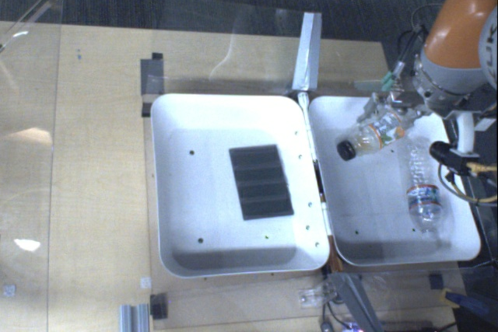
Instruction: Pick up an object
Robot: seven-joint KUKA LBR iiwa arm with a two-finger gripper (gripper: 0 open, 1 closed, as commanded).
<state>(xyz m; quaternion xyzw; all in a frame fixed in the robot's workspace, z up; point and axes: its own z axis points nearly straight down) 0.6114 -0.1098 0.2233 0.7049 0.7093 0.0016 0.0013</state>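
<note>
On the wooden table (85, 190) we see two white bins side by side. The left bin (179, 167) holds a flat black ribbed block (261, 181) near its middle. In the right bin (366, 221), toward the far side, a clear plastic bottle with a dark cap (366, 140) lies tilted, cap pointing left. The pincer (397, 114) sits right at its far end; we cannot tell how far it is open or whether it grips. A second clear bottle (424, 194) lies near the bin's right wall.
</note>
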